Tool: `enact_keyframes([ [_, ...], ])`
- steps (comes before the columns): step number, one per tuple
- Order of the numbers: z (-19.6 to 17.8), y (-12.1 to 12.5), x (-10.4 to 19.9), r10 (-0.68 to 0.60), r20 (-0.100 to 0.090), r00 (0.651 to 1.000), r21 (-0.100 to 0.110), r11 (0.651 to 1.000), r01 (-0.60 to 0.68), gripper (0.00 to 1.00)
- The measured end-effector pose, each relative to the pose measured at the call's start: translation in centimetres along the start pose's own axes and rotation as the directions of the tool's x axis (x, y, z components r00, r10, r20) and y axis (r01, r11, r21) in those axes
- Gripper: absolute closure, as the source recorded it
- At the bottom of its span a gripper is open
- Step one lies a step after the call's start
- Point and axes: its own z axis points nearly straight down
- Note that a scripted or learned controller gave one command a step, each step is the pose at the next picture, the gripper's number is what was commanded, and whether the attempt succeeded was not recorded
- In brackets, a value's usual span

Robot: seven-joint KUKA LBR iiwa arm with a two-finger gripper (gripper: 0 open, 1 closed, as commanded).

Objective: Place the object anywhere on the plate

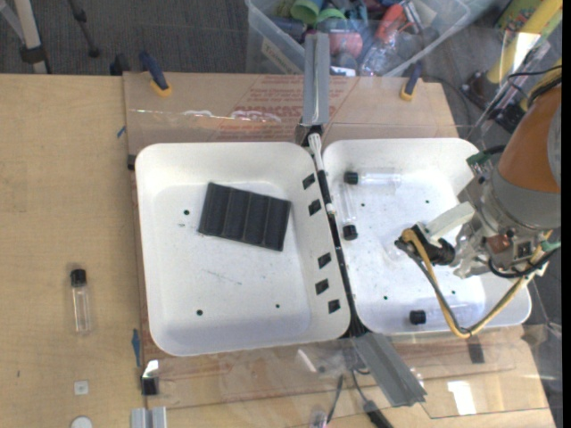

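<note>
Transfer not yet done: dark ribbed plate (244,216) bare in left bin (161,328).

Positioned over right bin (446,154), near its right wall: arm (535,150) with claw (473,248); claw state impossible to tell, hidden among cables and wrist hardware. Likeliest task object: clear vial (379,178) lying near the upper rim of the right bin, apart from the claw. Remaining, by judgement: grasp the vial, carry across the central divider (326,230), set down on the plate. Also present on the desk (53,168): a second vial (80,300), left of the bins.
</note>
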Motion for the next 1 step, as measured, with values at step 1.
enact_keyframes([
  [1,11.36,5.9,-2.15,0.001,-0.009,1.0,-0.004,1.0,-0.001,1.0],
])
